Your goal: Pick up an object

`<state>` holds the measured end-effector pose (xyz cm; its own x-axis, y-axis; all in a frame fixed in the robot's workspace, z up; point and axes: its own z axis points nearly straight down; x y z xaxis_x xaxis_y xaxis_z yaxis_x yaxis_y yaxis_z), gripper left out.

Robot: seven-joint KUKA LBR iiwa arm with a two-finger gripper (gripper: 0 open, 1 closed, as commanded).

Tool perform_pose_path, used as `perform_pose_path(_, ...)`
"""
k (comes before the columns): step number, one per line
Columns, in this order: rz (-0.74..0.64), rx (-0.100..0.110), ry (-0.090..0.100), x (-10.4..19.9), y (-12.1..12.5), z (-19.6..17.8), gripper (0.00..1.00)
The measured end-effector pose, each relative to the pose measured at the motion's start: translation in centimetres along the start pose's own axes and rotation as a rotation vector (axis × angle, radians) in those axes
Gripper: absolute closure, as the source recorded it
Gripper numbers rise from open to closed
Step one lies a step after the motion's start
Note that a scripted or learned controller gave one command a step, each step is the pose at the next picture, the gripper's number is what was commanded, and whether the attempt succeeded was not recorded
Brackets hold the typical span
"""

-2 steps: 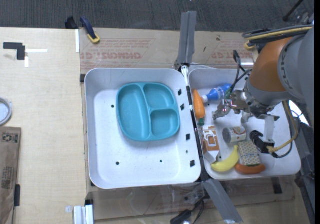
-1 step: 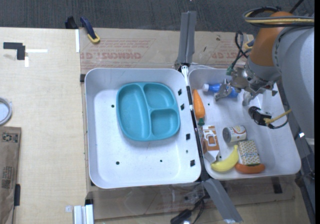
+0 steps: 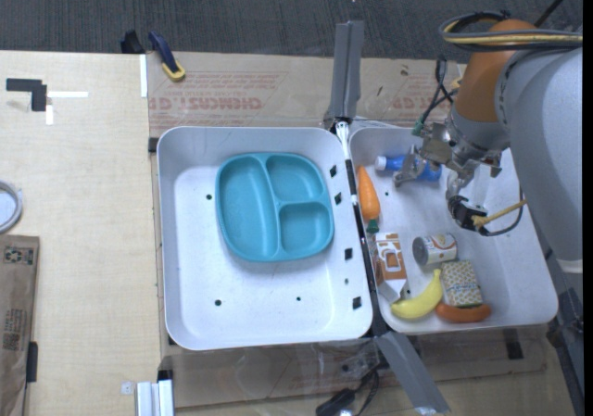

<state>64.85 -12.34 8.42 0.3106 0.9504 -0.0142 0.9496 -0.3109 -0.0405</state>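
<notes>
My gripper (image 3: 419,167) hangs low over the back of the right bin (image 3: 519,257), right at a small blue bottle (image 3: 397,164) that lies there. The bottle's right end is hidden behind the gripper. An orange carrot (image 3: 369,194) lies along the bin's left wall. Further forward are a small printed carton (image 3: 390,258), a small can (image 3: 435,249) on its side, a yellow banana (image 3: 419,297) and a speckled block (image 3: 460,283) resting on an orange piece (image 3: 462,313).
The left bin (image 3: 185,247) holds a blue divided plate (image 3: 275,206). A grey post (image 3: 346,71) rises behind the wall between the bins. The arm's bulk (image 3: 547,127) covers the right bin's back right. A cable (image 3: 491,215) loops below the wrist.
</notes>
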Motion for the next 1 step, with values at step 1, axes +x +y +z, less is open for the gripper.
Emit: perform_pose_path(1, -0.006, -0.005, -0.001, 0.18, 0.09, -0.73, 1.00)
